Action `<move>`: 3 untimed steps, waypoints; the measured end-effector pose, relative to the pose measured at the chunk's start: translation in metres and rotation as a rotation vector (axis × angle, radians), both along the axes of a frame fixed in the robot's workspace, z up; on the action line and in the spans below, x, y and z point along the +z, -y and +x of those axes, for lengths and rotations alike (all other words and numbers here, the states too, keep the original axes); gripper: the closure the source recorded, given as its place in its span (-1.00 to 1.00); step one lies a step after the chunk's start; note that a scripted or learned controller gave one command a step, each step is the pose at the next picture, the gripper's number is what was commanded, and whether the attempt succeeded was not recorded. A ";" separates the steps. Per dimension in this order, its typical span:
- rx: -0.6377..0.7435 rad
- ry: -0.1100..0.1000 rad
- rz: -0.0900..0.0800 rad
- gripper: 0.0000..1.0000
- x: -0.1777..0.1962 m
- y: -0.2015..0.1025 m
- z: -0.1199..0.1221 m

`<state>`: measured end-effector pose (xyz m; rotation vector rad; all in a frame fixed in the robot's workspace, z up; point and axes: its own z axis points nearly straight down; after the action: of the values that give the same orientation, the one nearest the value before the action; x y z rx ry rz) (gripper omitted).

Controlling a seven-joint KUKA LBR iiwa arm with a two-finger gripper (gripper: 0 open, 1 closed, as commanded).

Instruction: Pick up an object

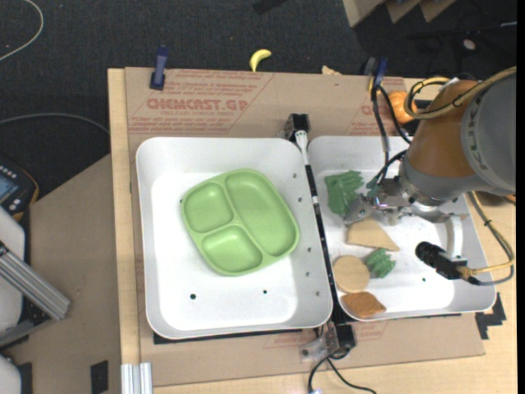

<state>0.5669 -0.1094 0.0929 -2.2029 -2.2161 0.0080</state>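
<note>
- Left bin (164, 286) holds a green divided plate (239, 221).
- Hand (367, 206) low in right bin (472, 298) beside green leafy piece (342, 190); finger state unclear.

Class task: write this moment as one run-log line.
arm: over right bin | gripper: low beside green toy | grasp: unclear | left bin: green plate

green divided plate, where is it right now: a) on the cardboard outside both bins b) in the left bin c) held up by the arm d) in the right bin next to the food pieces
b: the green divided plate lies flat on the floor of the left bin, apart from the arm working over the right bin.
</note>
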 end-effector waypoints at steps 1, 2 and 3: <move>-0.008 0.012 -0.006 -1.00 -0.008 -0.015 -0.065; -0.008 0.018 -0.009 1.00 0.002 -0.014 -0.063; -0.007 0.013 -0.007 1.00 -0.009 -0.017 -0.068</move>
<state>0.4987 -0.0920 0.0841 -2.2202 -2.2182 0.0013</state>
